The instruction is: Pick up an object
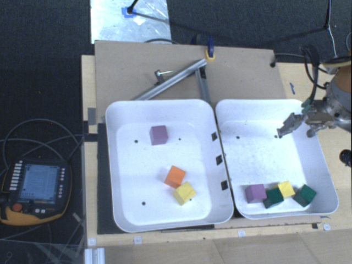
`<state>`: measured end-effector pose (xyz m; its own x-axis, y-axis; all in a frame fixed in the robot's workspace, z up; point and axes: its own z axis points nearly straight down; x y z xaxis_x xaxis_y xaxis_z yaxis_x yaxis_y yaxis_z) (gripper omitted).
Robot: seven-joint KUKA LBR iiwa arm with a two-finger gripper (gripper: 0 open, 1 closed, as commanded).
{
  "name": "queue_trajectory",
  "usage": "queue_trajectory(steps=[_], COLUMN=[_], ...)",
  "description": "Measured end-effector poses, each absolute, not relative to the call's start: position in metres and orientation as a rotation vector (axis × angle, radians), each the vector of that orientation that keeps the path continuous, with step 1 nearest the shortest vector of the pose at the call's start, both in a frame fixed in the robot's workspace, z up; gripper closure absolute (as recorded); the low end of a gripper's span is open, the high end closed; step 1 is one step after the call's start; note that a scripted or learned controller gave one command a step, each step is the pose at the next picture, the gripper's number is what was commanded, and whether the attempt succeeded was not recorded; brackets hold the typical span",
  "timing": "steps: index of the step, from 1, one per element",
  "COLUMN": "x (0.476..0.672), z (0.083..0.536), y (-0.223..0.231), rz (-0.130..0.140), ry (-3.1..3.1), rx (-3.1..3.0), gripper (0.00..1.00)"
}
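- Over the right bin (pixel 248 110), toward its far right side, the gripper (pixel 290 126) hangs above bare floor; whether its jaws are wide or narrow I cannot tell, and nothing shows between them.
- Blocks look small, stiff and light, likely wood or foam with flat faces: pinch two opposite sides, squarely.
- Left bin (pixel 159 105) holds three: a purple block (pixel 158 135) alone at the far side, an orange block (pixel 175 176) touching a yellow block (pixel 185 193).
- Right bin holds four in a near-edge row: purple, dark green, yellow, dark green; this row (pixel 279 194) is crowded, so finger room is tight.
- Seven blocks, two bins.
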<state>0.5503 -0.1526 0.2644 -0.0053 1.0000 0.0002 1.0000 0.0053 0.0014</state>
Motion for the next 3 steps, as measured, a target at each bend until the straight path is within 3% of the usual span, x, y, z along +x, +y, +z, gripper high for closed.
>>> queue_trajectory(steps=[1, 3], x=[0.55, 0.544], z=[0.265, 0.169], y=[-0.153, -0.145], rz=[0.002, -0.003], ry=[2.225, 2.227], rx=[2.216, 2.22], gripper=[0.0, 0.0])
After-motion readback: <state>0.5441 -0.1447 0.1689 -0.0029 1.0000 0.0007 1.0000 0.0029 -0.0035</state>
